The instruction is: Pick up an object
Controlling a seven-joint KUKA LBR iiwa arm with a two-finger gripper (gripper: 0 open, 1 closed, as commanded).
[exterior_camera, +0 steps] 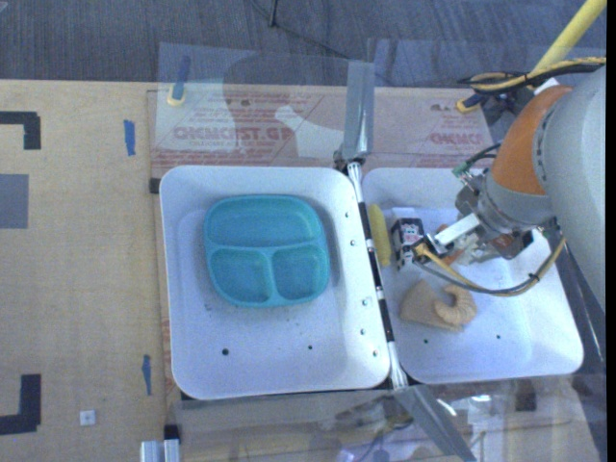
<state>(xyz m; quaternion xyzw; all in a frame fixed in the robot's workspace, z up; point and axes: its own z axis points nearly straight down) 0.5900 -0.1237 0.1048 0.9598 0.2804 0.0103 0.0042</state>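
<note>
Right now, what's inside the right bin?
In the right bin: a yellow stick-shaped item along the left wall and a tan bread-like lump near the middle. The arm covers the upper right part, so anything beneath it cannot be seen.

Left white bin (183,287): teal three-compartment tray (267,250) lying flat, centred. Tan bench (77,287): blue tape strip (129,138), black corner mark (26,128). Red-lettered cardboard (250,133) behind both bins. Dark cable (279,8) on grey carpet (115,17)

Right bin (525,346) lies open in front (tan lump (438,306), yellow stick (380,236) crowd left).
</note>
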